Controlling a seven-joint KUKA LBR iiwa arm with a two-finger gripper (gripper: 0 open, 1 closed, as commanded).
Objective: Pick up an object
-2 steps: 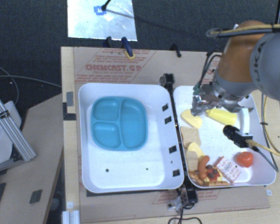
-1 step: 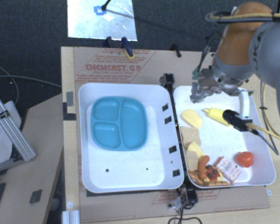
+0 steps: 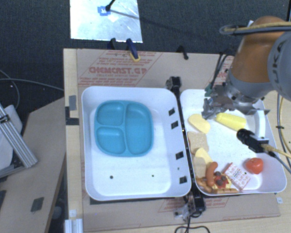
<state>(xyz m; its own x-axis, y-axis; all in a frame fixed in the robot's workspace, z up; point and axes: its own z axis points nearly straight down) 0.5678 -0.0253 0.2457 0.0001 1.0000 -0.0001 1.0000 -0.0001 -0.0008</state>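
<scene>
Closest to the camera, at the near rim of the right bin (image 3: pixel 280 181), lies a small heap of toy fries (image 3: pixel 214 188) with a brown sausage (image 3: pixel 212 171) touching its far side. Just right of them are a red-and-white packet (image 3: pixel 238 176) and then a red tomato (image 3: pixel 254 165). Going farther along the bin's left wall I see a pale yellow wedge (image 3: pixel 202 155), perhaps cheese, though the view is too coarse to be sure. Next comes a tan bread slice (image 3: pixel 197 141), then a yellow oval piece (image 3: pixel 199 124).

My gripper (image 3: pixel 211 108) hangs over the far left part of this bin, just beyond the oval piece and beside a long yellow piece (image 3: pixel 231 120) on its right. Whether my gripper is clenched or released I cannot tell, and I see nothing held in it. Everything I might pick up lies on the bin floor.

Across the divider, the left bin (image 3: pixel 89 149) carries a blue divided plate (image 3: pixel 123 128) in its far half. Beyond both bins a cardboard sheet (image 3: pixel 119 70) with red lettering covers the bench, with a blue clamp (image 3: pixel 132 49) at its far edge. A silvery sheet (image 3: pixel 87 13) lies farthest away.
</scene>
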